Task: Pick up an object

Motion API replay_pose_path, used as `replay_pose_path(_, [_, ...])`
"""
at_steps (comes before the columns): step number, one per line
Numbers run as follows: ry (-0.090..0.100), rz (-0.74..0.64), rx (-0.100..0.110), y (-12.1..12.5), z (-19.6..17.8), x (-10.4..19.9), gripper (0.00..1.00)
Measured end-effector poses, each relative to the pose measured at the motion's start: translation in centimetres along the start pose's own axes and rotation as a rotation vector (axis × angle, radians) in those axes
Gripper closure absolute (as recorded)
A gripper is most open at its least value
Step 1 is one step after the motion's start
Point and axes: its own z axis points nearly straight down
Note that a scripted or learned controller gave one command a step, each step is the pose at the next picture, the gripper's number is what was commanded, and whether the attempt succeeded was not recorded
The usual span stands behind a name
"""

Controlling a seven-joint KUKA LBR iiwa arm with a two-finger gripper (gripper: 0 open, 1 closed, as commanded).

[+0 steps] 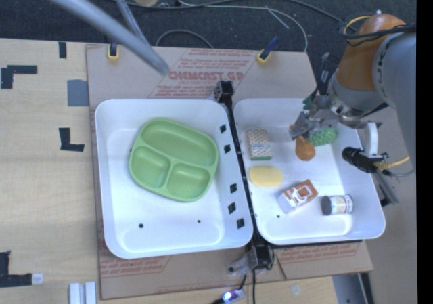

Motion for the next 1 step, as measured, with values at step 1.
replay_pose_path(1, [-0.001, 0.000, -0.001, 0.50, -5.37, -0.90, 1.00])
